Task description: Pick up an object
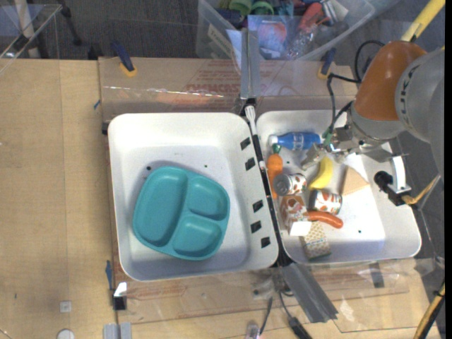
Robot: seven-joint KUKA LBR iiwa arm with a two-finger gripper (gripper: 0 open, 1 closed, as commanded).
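On the bench, the left bin (127, 136) holds a teal divided plate (181, 212). The right bin (395, 239) holds a blue bottle (296, 140), a banana (323, 174), a can (282, 184) and other small things. The claw (333, 143) hangs over the banana's top end; whether it is open or gripping anything, I cannot tell.

Yellow banana (323, 174) among cluttered items in right bin (395, 242); teal divided plate (182, 211) flat in left bin (141, 136).
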